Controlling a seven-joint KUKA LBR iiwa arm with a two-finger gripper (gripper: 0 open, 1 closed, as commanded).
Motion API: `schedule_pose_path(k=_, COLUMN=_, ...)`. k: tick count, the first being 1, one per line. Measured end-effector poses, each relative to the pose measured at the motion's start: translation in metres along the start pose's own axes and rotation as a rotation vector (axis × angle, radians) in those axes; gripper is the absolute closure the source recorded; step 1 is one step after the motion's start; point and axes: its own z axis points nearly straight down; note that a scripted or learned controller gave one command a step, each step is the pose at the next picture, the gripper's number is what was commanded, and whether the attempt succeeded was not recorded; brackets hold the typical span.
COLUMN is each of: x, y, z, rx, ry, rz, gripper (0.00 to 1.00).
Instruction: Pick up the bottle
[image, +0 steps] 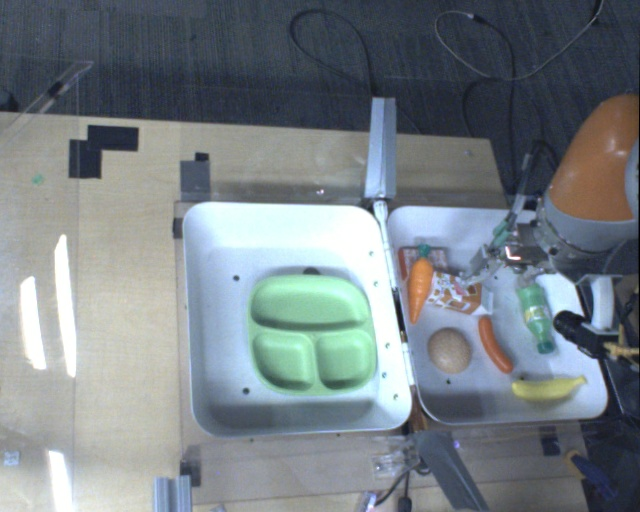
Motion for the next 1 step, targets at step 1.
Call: schedule_pose_path(k=1, x=-0.0669, y=-0.0132, z=0.0836, rx=-0.001, ry=-0.001, rz=-0.159, gripper=0.0)
